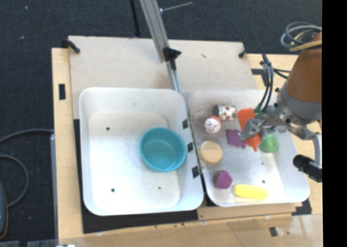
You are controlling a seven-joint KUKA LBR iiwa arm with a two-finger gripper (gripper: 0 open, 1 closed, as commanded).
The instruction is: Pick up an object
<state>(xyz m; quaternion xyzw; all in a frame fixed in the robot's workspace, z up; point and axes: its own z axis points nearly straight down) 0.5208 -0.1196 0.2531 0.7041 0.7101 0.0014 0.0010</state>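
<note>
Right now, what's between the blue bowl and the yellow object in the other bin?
In the camera view, between the blue bowl and the yellow object lie the bins' adjoining rims, a tan round piece and a purple lump.

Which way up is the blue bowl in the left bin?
Upright. The blue bowl sits with its open mouth facing up; its rim rings a visible inner floor, and nothing lies inside it.

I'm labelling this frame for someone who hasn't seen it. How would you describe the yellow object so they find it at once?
Start at the right-hand white bin, the one crowded with small items. Go to its near edge, toward the lower right corner: the yellow object lies flat there, just right of a purple lump. It is the only yellow, elongated piece in the bin.
</note>
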